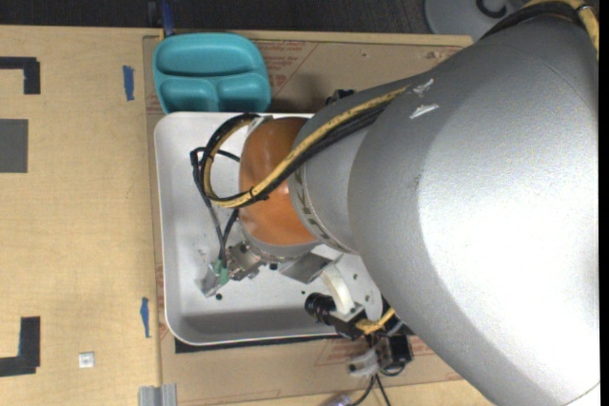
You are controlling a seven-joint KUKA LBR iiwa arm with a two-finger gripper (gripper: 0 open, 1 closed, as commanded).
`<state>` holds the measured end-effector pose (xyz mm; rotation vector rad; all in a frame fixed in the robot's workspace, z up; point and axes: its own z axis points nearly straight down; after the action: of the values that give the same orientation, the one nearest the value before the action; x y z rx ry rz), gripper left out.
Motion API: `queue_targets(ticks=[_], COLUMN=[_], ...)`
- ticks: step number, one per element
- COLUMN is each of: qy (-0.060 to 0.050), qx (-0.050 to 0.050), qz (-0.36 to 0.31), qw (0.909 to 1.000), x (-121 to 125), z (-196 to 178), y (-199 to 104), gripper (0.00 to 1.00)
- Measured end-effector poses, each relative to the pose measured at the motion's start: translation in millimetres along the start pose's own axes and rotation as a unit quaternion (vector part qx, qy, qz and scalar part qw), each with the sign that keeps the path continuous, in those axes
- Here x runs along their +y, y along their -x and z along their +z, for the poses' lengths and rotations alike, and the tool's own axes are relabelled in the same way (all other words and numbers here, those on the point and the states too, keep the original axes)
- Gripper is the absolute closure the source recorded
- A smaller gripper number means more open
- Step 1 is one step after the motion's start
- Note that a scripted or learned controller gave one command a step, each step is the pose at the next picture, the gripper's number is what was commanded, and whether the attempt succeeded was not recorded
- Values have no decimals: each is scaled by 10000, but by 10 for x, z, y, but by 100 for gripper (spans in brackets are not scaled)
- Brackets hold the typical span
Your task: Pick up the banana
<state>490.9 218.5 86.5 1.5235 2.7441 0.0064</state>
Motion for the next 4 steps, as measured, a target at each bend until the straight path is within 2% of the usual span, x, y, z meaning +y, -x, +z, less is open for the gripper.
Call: queue_targets(ticks=[1, 4], qy=[14, 40], qx=[11, 1], qz=[-2, 0], qw=[10000, 10000], x=[9, 23], z=[-102, -394], y=[-13, -10], gripper=[100, 100])
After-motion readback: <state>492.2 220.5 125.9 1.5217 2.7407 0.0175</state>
